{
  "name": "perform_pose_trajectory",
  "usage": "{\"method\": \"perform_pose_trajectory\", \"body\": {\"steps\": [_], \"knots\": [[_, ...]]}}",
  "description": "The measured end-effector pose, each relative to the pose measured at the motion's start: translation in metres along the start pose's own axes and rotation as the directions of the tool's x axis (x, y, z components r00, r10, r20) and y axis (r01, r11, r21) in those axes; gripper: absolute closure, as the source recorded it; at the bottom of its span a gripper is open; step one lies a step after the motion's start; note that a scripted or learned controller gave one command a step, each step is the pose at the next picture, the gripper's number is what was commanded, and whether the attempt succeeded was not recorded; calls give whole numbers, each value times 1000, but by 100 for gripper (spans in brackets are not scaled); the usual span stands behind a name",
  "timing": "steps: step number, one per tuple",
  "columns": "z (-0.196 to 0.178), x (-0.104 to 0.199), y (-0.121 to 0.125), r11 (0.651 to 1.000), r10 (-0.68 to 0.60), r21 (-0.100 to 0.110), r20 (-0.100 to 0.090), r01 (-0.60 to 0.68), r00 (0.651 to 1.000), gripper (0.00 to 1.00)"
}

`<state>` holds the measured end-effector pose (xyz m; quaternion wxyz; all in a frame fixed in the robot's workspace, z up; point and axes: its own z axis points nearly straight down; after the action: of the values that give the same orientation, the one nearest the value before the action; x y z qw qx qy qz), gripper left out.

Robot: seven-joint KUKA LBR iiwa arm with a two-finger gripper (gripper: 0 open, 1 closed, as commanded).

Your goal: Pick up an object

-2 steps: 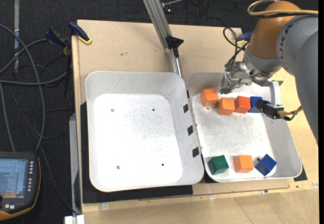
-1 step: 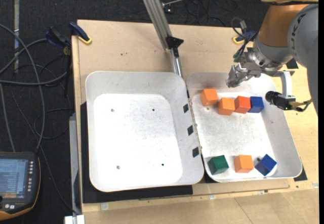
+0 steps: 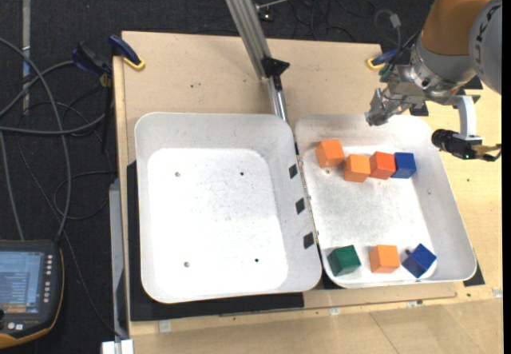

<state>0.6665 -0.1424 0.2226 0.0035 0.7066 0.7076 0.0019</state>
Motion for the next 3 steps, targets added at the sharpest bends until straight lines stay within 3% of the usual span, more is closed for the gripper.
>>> {"method": "perform_pose_trajectory", "body": {"steps": [3], "knots": [[-18, 157, -4, 1000, -6, 8, -4, 6, 1000, 100]]}}
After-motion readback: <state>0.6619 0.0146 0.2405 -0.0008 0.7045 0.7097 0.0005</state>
